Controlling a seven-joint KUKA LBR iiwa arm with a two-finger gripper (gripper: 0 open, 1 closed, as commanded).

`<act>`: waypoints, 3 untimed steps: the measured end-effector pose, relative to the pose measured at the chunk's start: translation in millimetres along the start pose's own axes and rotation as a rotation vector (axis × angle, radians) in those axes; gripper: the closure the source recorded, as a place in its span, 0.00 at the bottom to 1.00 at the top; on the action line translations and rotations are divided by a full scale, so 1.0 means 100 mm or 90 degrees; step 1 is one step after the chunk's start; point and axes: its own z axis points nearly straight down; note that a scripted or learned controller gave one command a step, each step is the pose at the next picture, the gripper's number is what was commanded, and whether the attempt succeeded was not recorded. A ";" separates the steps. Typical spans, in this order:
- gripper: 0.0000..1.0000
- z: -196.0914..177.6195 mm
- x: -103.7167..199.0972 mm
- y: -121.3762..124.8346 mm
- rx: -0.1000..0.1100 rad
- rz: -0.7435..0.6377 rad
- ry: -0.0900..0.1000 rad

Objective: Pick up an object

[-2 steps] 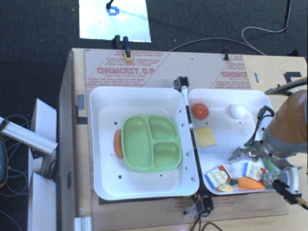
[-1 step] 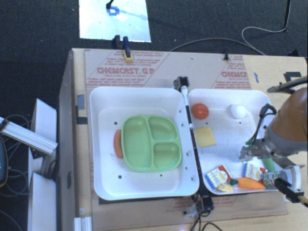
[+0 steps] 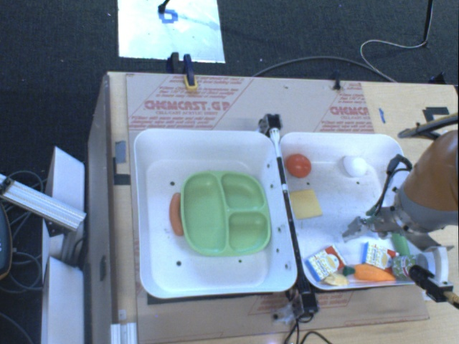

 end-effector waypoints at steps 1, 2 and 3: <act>1.00 -0.10 0.00 0.01 -0.002 -0.001 0.000; 0.00 -0.10 0.00 0.01 -0.001 0.000 0.000; 1.00 -0.21 0.00 0.02 -0.003 -0.001 0.000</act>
